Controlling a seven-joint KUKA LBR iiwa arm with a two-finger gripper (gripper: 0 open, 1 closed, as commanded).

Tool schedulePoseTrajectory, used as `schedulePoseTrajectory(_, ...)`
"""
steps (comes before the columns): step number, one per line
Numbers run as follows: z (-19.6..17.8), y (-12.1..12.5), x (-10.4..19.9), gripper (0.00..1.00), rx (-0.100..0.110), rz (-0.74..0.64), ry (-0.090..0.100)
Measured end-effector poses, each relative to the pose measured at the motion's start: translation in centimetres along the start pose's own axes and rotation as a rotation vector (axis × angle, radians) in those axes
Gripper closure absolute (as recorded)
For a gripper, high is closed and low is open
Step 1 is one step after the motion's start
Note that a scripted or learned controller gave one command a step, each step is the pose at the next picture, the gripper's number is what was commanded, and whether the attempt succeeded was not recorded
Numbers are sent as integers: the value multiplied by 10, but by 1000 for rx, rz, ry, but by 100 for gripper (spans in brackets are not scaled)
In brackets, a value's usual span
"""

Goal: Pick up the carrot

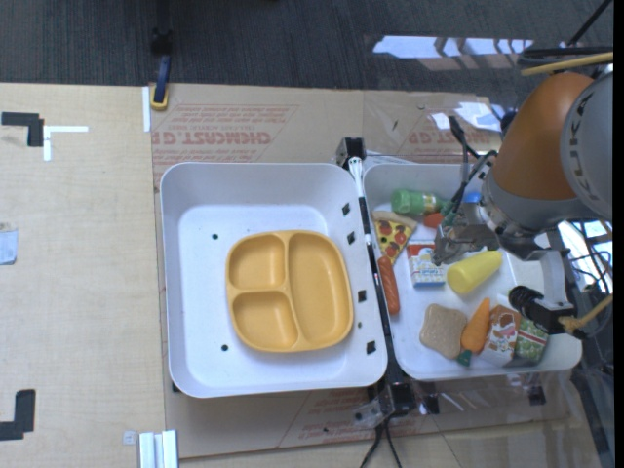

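Carrot (pixel 476 326), small and orange with a green tip at its lower end, is seen lying in the right bin (pixel 419 364) near that bin's front edge, leaning between a slice of toast (pixel 444 329) on its left and a printed carton (pixel 502 334) on its right. Its long axis is tilted, with the orange top pointing up and slightly right and the green end pointing down and slightly left.

The gripper (pixel 450 246) is pictured over the middle of the same bin, hung beneath the grey arm and its orange band (pixel 546 135). Whether the fingers are spread or pressed together cannot be told, since they are dark and crowded against the toys below. Nothing can be made out between them.

From the gripper, the carrot is found toward the front of the bin and a little to the right in the picture, with a yellow block (pixel 473 270) lying between the two. A move forward past that block is judged to be needed, with the fingers turned to close across the carrot's narrow width.

The left bin (pixel 185 291) is occupied by a yellow divided plate (pixel 290 291), well apart from the carrot.
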State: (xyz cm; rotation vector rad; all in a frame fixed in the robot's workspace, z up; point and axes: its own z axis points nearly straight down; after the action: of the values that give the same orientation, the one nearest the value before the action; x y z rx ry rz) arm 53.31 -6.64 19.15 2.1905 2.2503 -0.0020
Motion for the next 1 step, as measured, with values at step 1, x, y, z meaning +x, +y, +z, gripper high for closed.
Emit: schedulePoseTrajectory(1,0,0,0,0,0,0,0)
